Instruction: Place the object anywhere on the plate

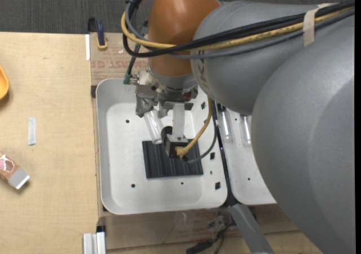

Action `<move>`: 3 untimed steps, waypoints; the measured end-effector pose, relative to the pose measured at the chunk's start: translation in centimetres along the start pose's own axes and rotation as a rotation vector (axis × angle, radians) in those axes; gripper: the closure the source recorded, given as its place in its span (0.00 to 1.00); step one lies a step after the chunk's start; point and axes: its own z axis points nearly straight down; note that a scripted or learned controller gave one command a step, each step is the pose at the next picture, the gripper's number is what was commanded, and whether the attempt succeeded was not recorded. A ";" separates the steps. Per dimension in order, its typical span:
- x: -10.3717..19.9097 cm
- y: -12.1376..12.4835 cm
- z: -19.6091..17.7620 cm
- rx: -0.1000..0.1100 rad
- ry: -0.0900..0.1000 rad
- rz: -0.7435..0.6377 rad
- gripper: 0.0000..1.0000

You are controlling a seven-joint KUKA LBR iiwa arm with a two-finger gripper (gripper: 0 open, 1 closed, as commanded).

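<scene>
Count recorded: two white bins (pixel 113 191) side by side; one dark ribbed plate (pixel 163 165) in the left bin; one arm (pixel 271 78); one claw (pixel 167 134).

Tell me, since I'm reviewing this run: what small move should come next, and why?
Probably a short, straight lift. The gripper sits low over the dark ridged plate in the left bin, and the small yellow-and-black object lies at the plate's upper edge, so rising should show whether it rests there.
</scene>
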 end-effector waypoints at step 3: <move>0.4 6.2 7.2 0.000 -0.001 0.057 0.00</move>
